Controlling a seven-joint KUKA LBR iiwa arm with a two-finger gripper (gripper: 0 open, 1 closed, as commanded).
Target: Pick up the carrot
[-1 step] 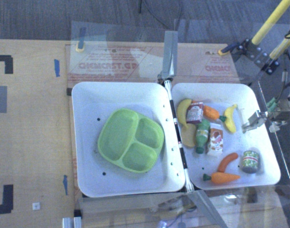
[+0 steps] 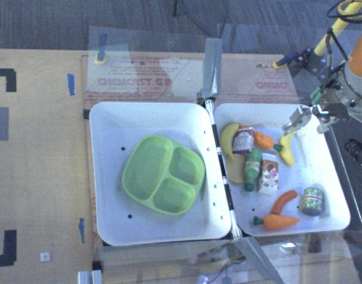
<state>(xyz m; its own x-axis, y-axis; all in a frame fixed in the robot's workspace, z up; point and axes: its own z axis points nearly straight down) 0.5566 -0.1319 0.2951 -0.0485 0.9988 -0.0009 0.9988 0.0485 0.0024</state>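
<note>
Right bin: carrot beside sausage, perhaps touching; can near.

I see the arm reaching in from the right, wrist at the upper right. My gripper hangs low, pointing left, nothing between its fingers.
</note>
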